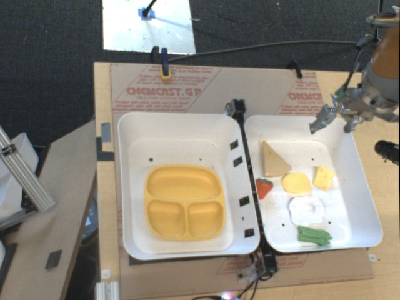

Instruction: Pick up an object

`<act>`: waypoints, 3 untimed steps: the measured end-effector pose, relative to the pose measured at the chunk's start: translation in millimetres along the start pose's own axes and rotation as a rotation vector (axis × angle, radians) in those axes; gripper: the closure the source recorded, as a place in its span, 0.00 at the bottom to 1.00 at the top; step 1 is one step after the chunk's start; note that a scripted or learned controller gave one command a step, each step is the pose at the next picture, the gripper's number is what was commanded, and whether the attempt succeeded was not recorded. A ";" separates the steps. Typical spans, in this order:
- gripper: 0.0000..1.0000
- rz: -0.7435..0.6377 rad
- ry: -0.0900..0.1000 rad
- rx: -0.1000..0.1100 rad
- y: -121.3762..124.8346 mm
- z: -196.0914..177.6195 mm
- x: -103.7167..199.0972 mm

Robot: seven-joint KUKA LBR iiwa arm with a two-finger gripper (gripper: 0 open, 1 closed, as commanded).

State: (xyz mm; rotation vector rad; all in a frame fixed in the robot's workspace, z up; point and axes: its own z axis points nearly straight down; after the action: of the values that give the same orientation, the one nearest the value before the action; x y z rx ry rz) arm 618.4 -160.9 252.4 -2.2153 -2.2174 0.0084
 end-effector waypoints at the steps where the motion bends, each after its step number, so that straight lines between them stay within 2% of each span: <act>1: 0.00 -0.002 -0.002 -0.011 2.1 -6.6 0.3; 2: 0.00 -0.001 -0.001 -0.006 6.9 55.0 -1.3; 3: 0.00 0.000 -0.002 -0.008 7.3 97.2 -4.9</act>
State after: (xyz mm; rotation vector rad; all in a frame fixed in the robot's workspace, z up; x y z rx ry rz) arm 624.9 -165.6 155.1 -2.2199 -2.2225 0.0013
